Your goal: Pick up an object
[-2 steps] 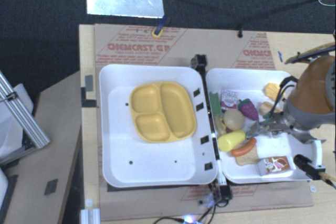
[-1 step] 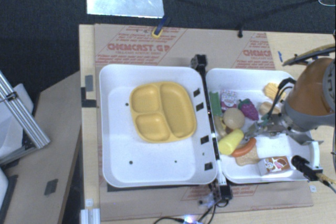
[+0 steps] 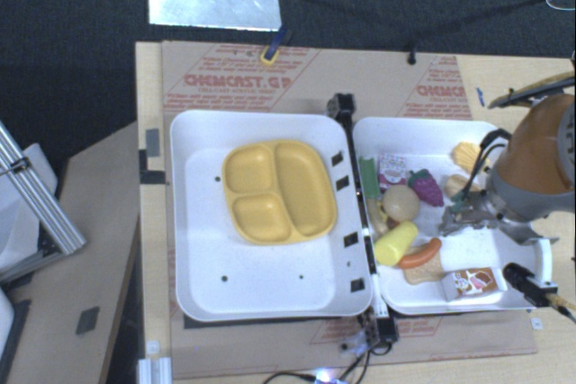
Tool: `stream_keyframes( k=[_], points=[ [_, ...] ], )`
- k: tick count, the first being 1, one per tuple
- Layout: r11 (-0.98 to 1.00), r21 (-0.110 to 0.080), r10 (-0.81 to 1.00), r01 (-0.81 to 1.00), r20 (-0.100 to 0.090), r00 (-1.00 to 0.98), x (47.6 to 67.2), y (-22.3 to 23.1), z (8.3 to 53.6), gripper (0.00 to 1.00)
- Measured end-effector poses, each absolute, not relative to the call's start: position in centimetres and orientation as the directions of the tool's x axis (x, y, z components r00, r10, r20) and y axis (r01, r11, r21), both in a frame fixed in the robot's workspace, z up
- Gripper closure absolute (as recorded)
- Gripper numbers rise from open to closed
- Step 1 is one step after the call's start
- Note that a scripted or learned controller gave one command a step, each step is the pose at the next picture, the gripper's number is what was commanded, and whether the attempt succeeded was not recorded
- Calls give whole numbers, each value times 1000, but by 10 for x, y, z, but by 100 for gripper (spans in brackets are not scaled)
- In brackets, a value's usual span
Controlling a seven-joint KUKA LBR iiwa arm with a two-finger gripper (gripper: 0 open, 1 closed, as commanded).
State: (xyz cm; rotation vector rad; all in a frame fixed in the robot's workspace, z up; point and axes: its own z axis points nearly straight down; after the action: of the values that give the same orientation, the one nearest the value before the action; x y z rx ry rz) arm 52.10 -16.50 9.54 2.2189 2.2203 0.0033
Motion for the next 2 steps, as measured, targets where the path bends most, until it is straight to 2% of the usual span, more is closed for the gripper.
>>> stream_keyframes(
  k=[1,2],
  points=[
    [4,5,1000,1000,-1,-4,520,-160,140,100],
    [5,7,1000,1000,-2,-5,531,-159,190,100]
  ],
)
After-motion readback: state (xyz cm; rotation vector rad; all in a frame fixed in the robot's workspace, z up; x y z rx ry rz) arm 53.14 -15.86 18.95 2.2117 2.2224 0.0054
